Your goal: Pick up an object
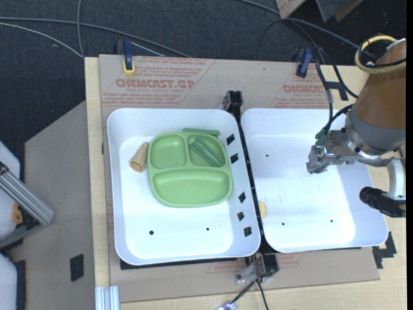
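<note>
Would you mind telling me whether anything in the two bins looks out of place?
One small thing: a yellowish scrap sits on the divider between the bins, outside both. The green divided plate lies slightly askew in the left bin, an ice-cream cone beside it.

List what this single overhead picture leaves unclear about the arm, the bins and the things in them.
- Grey two-finger gripper, camera view: too small and blurred to tell its state.
- Grey arm with orange band: cut off by the right edge.
- Dark green piece in the green divided plastic plate: too small to identify.
- Small tan bit at the right white bin's left rim: too small to identify.
</note>
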### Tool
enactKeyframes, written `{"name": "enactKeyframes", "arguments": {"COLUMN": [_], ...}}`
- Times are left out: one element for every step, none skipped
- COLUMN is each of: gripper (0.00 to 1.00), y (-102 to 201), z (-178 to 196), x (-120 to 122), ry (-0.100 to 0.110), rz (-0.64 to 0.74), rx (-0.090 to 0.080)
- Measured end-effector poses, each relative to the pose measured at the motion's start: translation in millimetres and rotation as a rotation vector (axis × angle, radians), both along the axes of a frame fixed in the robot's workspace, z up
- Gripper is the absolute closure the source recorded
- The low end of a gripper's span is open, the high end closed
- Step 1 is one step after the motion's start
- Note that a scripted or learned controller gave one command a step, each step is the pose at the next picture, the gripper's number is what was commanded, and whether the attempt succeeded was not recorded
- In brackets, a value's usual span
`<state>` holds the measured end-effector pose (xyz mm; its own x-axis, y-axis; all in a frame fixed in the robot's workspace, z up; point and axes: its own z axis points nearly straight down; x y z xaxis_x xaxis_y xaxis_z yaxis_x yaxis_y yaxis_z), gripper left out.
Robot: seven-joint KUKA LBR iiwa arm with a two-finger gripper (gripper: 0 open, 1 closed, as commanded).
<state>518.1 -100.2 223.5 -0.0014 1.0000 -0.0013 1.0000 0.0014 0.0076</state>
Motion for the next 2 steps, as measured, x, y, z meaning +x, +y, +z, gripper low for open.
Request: {"name": "enactKeyframes", "arguments": {"gripper": [1.0, 1.0], "y": [-0.1, 50.4], "z": [54.2, 50.5], "x": [1.5, 12.4], "ry": [0.0, 0.006], "rz": [0.0, 0.004], "rx": [0.0, 0.003]}}
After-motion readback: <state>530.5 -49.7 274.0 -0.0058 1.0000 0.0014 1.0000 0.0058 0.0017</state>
